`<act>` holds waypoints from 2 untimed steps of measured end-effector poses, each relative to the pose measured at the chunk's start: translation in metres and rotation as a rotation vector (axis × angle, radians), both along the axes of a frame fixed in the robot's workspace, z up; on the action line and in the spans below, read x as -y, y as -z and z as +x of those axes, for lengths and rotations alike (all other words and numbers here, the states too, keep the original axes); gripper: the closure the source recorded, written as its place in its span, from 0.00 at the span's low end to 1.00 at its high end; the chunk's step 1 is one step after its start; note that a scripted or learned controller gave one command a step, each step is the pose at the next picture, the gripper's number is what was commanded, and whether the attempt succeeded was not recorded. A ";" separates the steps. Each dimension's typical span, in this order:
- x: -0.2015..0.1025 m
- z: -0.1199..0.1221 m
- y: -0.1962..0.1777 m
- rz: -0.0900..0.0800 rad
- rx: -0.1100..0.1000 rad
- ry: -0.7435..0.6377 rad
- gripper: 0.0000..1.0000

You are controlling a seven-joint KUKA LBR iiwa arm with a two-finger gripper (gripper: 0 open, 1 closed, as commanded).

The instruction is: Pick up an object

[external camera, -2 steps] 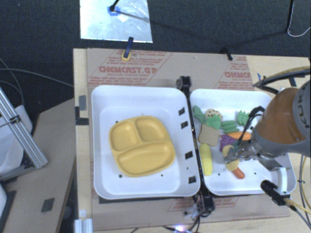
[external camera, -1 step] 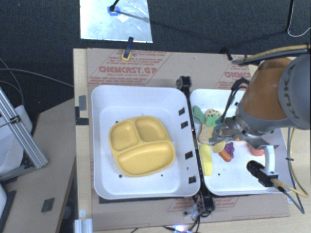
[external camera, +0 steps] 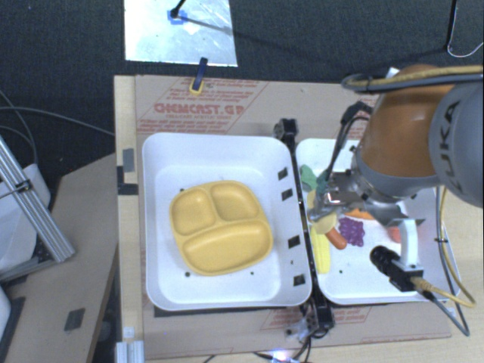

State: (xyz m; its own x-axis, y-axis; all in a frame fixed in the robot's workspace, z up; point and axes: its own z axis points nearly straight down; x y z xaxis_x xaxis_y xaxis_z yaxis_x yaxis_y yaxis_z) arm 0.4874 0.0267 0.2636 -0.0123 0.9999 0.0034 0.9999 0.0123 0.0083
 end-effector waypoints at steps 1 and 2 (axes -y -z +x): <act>-0.034 -0.002 0.075 -0.002 -0.014 0.005 1.00; -0.007 0.001 -0.030 -0.003 0.004 0.009 1.00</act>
